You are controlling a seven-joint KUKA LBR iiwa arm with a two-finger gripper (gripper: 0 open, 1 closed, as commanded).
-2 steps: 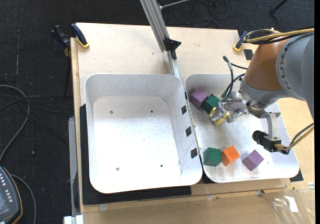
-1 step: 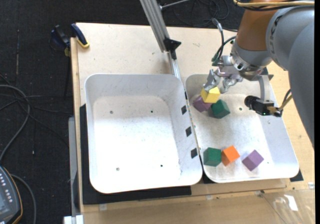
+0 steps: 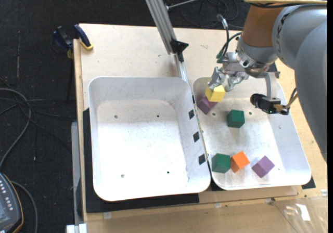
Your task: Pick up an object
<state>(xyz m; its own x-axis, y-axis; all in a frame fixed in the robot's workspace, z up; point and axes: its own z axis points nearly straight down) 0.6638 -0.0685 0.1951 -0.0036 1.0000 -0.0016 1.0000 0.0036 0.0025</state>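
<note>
**Yellow block between the fingers over the right bin**

The grey arm [image 3: 307,34], smooth and rounded with a glossy orange band [image 3: 265,18] above the wrist, reaches in from the right. Its gripper [image 3: 218,87] hangs over the far left part of the right bin [image 3: 291,146], and its metal fingers are closed on a small yellow block [image 3: 216,93], a cube that sits tilted between them.

Just below and left of the yellow block lies a purple block [image 3: 205,105], close to the bin's left wall. A dark green cube [image 3: 235,118] rests near the middle of the same bin. Along the near side, a second green cube [image 3: 221,163] and an orange cube [image 3: 240,161] sit touching, with another purple cube [image 3: 263,166] just beside them to the right. All look like plain, matte, hard-edged blocks.

The left bin [image 3: 99,138] is a shallow white tray with rounded corners and a faintly speckled floor. Both bins rest on a pale wooden bench [image 3: 130,50]. A slim ribbed aluminium rail [image 3: 156,8] slants down to the gap between the bins.
</note>
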